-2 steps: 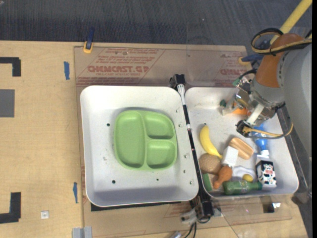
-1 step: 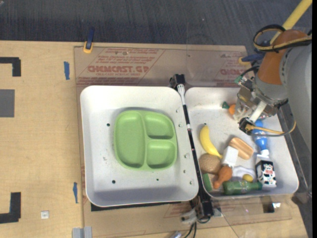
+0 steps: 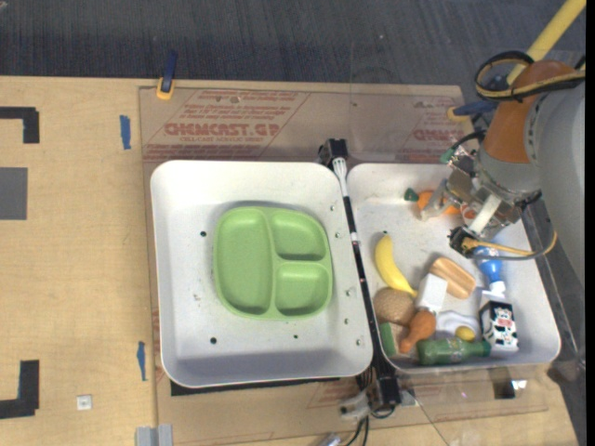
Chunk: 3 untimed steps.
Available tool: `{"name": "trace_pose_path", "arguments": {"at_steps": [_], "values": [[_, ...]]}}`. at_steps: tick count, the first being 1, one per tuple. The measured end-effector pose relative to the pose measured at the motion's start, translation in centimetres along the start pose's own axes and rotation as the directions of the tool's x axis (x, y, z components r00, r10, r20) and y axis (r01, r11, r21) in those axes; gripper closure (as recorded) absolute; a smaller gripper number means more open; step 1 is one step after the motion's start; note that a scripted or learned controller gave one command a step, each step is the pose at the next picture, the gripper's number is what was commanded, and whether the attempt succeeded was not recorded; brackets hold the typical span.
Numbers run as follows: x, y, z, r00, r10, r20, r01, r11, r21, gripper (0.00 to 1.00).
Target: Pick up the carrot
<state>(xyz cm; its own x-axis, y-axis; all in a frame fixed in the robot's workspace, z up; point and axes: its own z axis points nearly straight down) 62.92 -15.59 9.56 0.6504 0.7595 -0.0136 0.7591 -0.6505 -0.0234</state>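
- Carrot (image 3: 425,196): small, orange, short tapered body with a green tuft at its left end; smooth, looks like moulded plastic; lies at the far end of the right bin (image 3: 548,316), touching or just under the gripper (image 3: 453,193)
- Gripper comes down at the carrot's right side; fingers hidden by the wrist hardware, so whether they are spread or pressed together cannot be told
- Arm (image 3: 535,128): grey, orange band above the wrist, yellow and black cables looped round it
- Bins: two, shallow, white, rounded corners, side by side; a black strip runs between them
- Left bin (image 3: 181,277): one green plate (image 3: 274,260), matte, three compartments
- Right bin, counted: one yellow banana (image 3: 390,265), curved; one tan hot-dog bun (image 3: 452,277); one brown rough round item (image 3: 394,306); one orange-brown drumstick shape (image 3: 420,326); one green bottle (image 3: 452,349) lying flat at the near edge; one white carton with black patches (image 3: 500,324); one blue-and-white item (image 3: 490,269)
- Bench top: flat cardboard (image 3: 74,268), printed red lettering on the far sheet
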Motion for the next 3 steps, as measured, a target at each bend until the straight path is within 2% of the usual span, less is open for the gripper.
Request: {"name": "trace_pose_path", "arguments": {"at_steps": [1, 2, 3], "values": [[1.0, -0.5, 0.8, 0.999, 0.046, -0.007, -0.046, 0.999, -0.014, 0.0], [1.1, -0.4, -0.5, 0.999, 0.041, -0.007, -0.041, 0.999, -0.022, 1.0], [0.9, -0.6, -0.2, 0.999, 0.041, 0.001, -0.041, 0.999, -0.009, 0.0]]}}
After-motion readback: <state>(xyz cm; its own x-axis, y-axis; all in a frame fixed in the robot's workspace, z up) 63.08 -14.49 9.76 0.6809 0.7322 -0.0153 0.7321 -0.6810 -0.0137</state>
